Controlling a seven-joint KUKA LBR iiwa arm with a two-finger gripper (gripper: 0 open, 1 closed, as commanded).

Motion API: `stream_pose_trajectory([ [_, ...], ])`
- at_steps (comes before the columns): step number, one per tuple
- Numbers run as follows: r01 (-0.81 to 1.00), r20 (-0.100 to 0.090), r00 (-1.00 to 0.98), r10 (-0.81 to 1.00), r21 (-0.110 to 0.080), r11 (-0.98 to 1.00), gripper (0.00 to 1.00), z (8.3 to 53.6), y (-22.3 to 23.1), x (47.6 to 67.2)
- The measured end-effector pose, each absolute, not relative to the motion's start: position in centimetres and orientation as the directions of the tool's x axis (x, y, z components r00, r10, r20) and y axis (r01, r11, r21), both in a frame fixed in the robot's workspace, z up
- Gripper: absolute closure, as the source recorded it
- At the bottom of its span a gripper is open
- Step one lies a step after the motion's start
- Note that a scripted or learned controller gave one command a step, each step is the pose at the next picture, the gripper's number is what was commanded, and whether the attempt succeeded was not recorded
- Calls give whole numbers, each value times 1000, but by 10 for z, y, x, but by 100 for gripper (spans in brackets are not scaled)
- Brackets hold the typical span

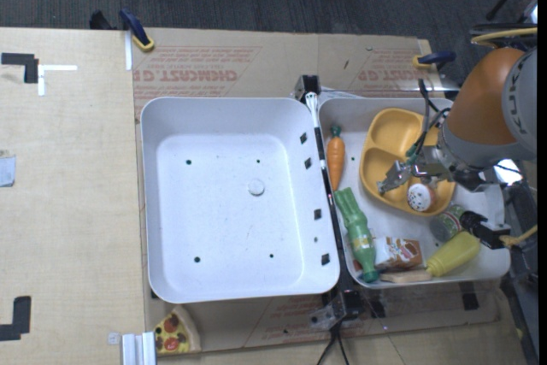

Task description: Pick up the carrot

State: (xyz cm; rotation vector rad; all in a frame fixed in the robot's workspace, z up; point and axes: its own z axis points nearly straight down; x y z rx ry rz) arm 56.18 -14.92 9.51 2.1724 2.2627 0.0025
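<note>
A: Pizza toy (173, 334) on the bench's near edge. Carrot (336, 160)?
B: Right bin (487, 269), left wall, above green bottle (355, 232). Gripper (400, 175) over yellow bowl (389, 137); finger state unclear.

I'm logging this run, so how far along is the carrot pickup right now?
Nothing looks done yet: the carrot lies against the left wall of the right bin, above the green bottle. In hand: the end effector is over the yellow bowl, near a white ball, apart from the carrot. Left: moving to the carrot, gripping it and lifting it.
</note>
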Motion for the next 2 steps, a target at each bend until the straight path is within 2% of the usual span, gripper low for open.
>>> stream_pose_trajectory([
  [1, 992, -4, 126, 992, 5, -126, 0, 95, -115, 567],
  [2, 938, 1, 346, 938, 5, -346, 0, 94, -99, 557],
])
